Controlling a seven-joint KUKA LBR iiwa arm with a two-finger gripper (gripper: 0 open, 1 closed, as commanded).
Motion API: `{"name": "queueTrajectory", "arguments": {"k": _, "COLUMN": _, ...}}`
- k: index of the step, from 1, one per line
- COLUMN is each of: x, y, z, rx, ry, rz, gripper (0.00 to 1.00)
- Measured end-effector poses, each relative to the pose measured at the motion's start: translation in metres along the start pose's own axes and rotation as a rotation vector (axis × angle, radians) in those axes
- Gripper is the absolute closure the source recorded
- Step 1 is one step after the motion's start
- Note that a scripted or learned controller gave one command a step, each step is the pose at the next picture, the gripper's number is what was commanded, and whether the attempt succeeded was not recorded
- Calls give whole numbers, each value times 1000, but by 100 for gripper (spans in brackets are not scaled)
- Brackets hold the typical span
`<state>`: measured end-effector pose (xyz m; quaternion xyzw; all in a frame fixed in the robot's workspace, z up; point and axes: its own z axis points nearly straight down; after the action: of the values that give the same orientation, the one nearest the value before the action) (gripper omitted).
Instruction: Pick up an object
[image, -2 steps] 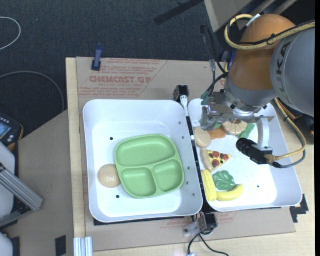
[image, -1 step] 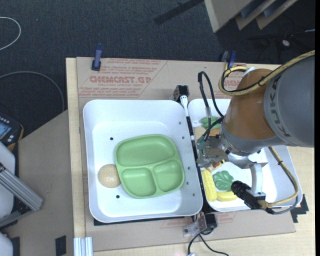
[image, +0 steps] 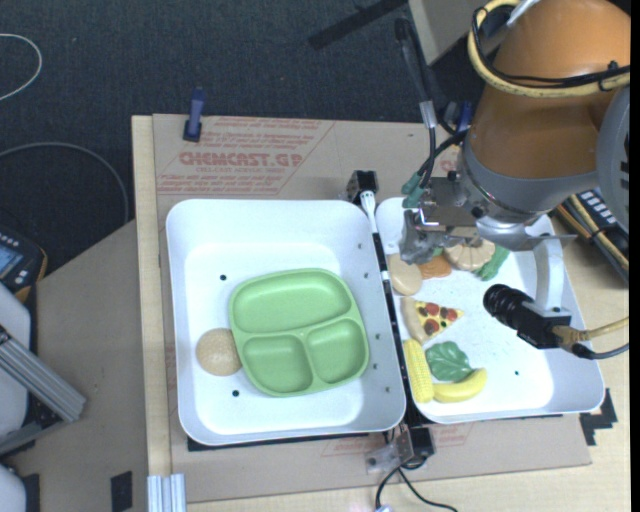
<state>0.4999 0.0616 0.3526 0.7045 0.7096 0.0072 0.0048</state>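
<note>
Camera view: the gripper is held low in the right bin, whether anything is pinched cannot be told, and the orange food just under it could be pushed aside because other toys are packed close.

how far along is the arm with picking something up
Done: the gripper is low over the far end of the right bin, by the toy foods.
In hand: nothing seen between its fingers.
Left: grasp and lift. The pizza slice, banana and corn lie in the bin.
</note>
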Motion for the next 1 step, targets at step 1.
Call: {"name": "queueTrajectory", "arguments": {"k": 1, "x": -26, "y": 26, "z": 94, "rx": 20, "ry": -3, "rz": 9, "gripper": 100}}
